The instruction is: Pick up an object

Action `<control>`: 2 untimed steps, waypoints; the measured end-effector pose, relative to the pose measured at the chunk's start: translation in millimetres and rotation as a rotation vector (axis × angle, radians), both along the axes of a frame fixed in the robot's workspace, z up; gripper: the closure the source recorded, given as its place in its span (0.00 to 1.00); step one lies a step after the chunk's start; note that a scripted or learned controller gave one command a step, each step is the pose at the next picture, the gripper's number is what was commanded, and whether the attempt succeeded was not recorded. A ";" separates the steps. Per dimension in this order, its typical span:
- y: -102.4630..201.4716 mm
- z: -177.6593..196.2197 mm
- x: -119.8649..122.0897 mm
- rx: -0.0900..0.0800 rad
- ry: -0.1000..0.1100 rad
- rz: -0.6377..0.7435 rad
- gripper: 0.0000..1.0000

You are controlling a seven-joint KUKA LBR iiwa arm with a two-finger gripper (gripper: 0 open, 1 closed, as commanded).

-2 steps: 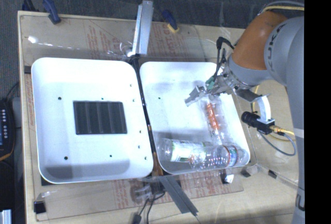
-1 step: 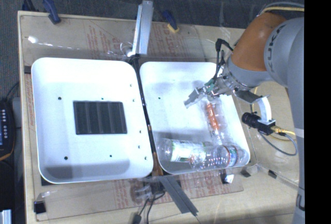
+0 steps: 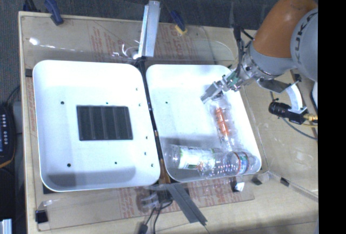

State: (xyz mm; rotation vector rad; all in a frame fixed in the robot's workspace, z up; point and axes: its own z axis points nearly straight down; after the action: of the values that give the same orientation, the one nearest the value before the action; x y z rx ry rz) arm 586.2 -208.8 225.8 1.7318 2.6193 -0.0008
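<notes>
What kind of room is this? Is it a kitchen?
Probably a robot lab, not a kitchen: a robot arm reaches over two white bins on a bench, with plastic bottles to grab.

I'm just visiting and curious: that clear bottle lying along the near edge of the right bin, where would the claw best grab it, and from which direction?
Probably straight down from above, across the middle of the clear bottle. It lies on its side along the right bin's near wall, so that wall blocks a sideways approach. Its round body is narrowest across, so fingers closing front-to-back should fit. The gripper sits further back in the bin.
</notes>
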 end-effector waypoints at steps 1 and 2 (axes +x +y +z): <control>0.0 0.0 0.0 0.000 0.000 0.000 0.00; -0.5 -70.7 34.2 0.002 0.004 -0.026 0.00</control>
State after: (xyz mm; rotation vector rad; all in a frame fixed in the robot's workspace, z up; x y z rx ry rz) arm 620.5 -209.3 155.1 1.7674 2.6004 -0.0022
